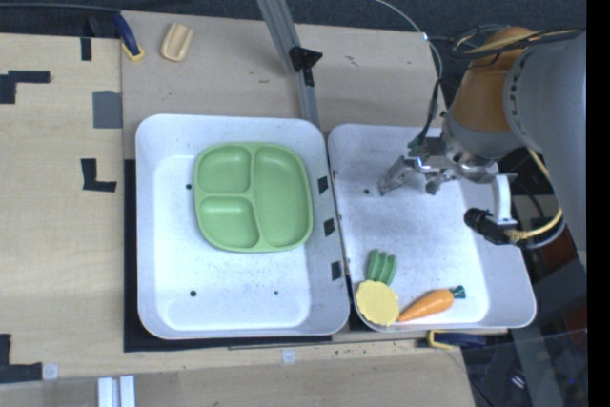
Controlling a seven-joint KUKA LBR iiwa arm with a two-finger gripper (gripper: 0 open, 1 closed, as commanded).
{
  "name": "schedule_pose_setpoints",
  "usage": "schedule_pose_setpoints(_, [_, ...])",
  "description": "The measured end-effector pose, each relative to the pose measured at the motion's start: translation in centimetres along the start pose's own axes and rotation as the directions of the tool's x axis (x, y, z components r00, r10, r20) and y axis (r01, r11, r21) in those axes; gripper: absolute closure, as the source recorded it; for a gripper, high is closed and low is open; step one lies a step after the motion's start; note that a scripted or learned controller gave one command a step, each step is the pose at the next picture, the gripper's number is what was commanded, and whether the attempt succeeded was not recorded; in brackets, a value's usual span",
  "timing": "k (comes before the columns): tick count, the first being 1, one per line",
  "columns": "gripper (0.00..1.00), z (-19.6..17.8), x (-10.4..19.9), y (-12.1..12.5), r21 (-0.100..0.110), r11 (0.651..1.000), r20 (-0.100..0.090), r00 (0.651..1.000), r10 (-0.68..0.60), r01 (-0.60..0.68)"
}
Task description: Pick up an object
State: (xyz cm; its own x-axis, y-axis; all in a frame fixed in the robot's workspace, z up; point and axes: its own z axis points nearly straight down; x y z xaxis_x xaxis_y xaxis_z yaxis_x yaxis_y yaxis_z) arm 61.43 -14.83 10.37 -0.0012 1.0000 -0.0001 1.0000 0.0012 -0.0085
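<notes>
In the right bin, an orange toy carrot lies near the front edge. Beside it on the left sits a yellow round piece with a green ribbed piece just behind it. My gripper hangs over the back part of the right bin, well behind these toys, with its fingers spread apart and nothing between them. The grey arm with its orange band comes in from the right.
The left bin holds a green divided plate. A metal pole slants across the bench behind the bins. A small tan object and a blue-yellow item lie on the bench at back left.
</notes>
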Motion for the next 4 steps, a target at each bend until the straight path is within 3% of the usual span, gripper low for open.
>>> schedule_pose_setpoints(1, [1.0, -1.4, 0.1, 0.2, -0.006, 1.0, 0.0, 1.0, -0.002, 0.002])
schedule_pose_setpoints(4, [1.0, -16.7, 0.1, -0.3, -0.014, 1.0, 0.001, 1.0, -0.001, 0.001])
